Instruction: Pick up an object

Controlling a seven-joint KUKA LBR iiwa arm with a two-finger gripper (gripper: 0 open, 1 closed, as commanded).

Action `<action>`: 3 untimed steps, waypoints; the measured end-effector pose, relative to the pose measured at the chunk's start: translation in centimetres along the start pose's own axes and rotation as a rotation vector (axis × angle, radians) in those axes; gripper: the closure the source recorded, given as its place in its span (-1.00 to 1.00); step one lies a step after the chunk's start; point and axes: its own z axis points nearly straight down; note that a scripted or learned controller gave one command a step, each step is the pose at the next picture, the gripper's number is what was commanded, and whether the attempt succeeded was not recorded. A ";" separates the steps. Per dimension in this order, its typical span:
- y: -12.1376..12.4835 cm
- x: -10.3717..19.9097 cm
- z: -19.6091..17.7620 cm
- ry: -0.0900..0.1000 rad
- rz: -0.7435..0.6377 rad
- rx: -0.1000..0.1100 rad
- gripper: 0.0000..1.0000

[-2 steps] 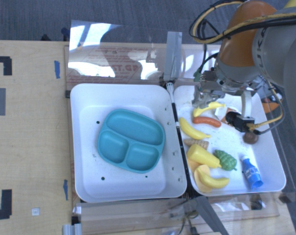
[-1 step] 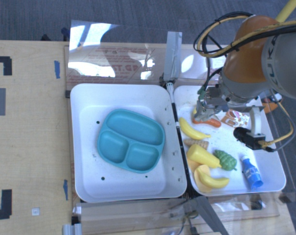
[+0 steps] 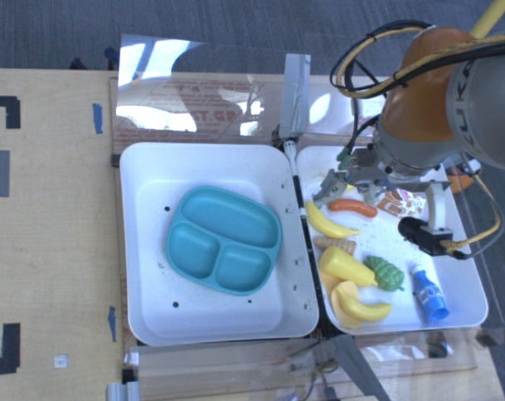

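Tool [image 3: 350, 182] hangs low in the right bin [image 3: 473, 307], upper right of the frame, just above an orange carrot [image 3: 353, 208]; its wrist hides whether it grips anything.

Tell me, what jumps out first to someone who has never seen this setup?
Probably the blue divided plate, alone in the left white bin. Next, the bulky grey and orange arm leaning in from the right over the right bin, its end effector above bright toy food: a banana, a carrot and a blue bottle.
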 end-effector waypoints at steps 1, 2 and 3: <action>0.3 5.5 2.8 0.000 -0.131 0.002 -1.00; -2.5 9.3 -0.7 0.001 -0.188 -0.003 -1.00; -2.9 8.0 2.9 -0.001 -0.165 0.003 -1.00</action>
